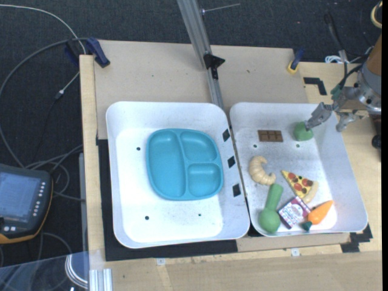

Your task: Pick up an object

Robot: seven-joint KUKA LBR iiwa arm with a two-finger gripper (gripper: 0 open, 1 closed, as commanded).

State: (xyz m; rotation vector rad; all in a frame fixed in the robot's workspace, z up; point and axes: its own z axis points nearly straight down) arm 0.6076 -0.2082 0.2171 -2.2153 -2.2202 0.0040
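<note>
My gripper hangs over the far right part of the right bin, its two fingers spread open with nothing between them. A small round green object lies just below and left of the left fingertip; whether they touch I cannot tell. Also in this bin are a brown chocolate bar, a pale croissant, a pizza slice, a long green vegetable, a purple packet and an orange carrot.
The left bin holds a blue divided plate. A metal pole slants down to the gap between the bins. Cables and a handheld pendant lie off the bench at left.
</note>
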